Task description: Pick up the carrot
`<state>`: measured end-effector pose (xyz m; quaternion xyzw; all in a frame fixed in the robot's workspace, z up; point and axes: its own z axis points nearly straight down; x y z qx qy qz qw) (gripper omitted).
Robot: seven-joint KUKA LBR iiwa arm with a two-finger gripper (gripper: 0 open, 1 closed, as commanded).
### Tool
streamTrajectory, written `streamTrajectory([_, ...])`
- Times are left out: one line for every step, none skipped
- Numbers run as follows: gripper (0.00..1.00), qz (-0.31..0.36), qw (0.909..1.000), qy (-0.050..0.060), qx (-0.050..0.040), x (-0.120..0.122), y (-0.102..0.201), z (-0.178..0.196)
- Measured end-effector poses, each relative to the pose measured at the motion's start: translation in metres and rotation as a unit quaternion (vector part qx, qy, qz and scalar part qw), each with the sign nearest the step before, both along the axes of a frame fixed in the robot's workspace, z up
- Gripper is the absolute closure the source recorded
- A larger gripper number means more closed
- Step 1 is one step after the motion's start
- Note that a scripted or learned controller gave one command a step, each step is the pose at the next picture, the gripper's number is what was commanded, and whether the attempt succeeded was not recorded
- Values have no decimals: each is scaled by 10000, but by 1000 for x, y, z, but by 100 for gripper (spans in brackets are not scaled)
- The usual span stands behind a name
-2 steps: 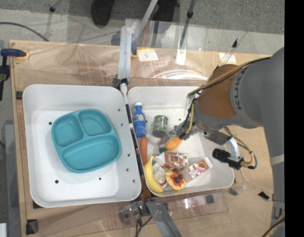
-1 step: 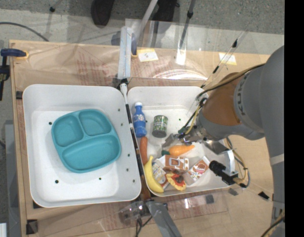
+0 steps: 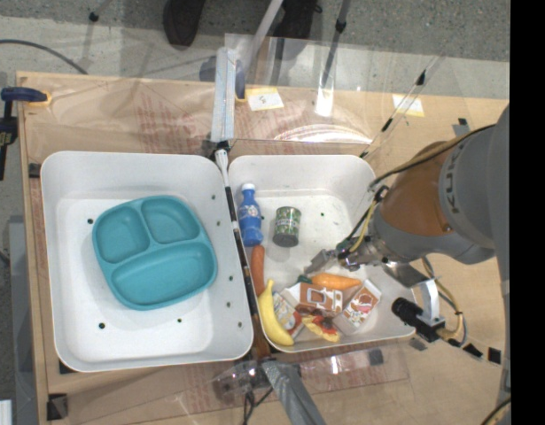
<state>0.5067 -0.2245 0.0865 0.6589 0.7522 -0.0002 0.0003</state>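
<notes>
Just beside jaws (image 3: 330, 259), carrot (image 3: 336, 282).

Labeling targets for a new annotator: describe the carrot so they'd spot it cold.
Find the right white bin, beside the bin with the teal divided plate. Along that right bin's left wall a blue bottle lies above a yellow banana; the carrot sits between them. It is the slim, plain orange stick, unlike the orange item on the printed packets near the gripper.

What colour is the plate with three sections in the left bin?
The plate is turquoise blue, plain with no pattern, seen clearly in the camera view.
</notes>
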Motion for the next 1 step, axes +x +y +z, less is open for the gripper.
streamTrajectory([0, -795, 9968, 12, 8, -28, 23, 4])
